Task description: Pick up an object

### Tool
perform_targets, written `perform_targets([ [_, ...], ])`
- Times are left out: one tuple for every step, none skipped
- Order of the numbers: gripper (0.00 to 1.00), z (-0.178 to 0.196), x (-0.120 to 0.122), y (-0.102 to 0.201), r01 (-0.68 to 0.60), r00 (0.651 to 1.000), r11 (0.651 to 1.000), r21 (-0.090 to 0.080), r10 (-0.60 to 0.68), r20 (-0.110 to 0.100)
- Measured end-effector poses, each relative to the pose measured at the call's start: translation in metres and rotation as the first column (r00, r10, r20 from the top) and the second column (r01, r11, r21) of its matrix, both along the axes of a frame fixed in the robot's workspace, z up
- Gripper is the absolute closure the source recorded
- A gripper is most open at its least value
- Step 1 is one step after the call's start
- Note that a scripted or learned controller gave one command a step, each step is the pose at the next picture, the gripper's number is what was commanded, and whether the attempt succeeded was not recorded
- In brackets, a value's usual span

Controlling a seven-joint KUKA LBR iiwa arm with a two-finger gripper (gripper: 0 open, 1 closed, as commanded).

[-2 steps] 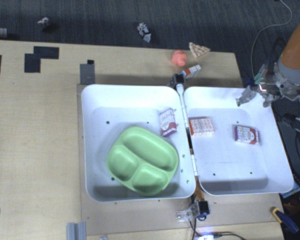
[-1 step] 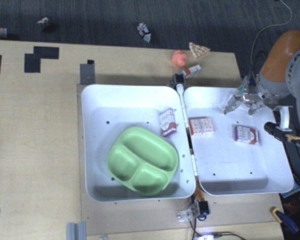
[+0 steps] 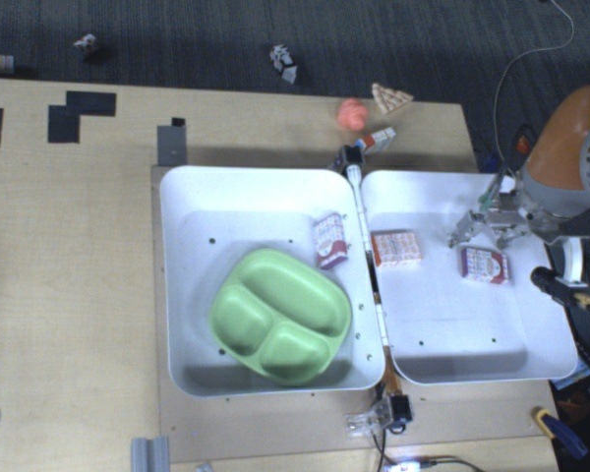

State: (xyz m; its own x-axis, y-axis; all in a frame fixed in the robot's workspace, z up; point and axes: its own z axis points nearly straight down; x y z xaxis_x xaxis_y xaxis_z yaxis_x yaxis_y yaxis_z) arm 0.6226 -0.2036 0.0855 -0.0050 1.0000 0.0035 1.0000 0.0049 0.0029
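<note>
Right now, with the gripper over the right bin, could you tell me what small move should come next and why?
Probably a short, straight descent. The gripper hangs just above the small red-and-white packet in the right bin, and that packet lies apart from the other packet, so there is room to come down around it.

Even, fairly bright overhead light falls on the pale wooden worktop (image 3: 69,293), and the two shallow white plastic bins (image 3: 275,190) show soft glare on their floors without blowing out. The green divided plastic tray (image 3: 280,313) casts a soft dark shadow toward the near wall of its bin. The whole picture is slightly soft and grainy; small printing on packets is unreadable.
</note>
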Motion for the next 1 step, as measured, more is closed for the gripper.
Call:
perform_targets([
  [1.0,0.0122,0.0021,-0.0004,-0.001,1.0,1.0,-0.004,0.001,0.008],
])
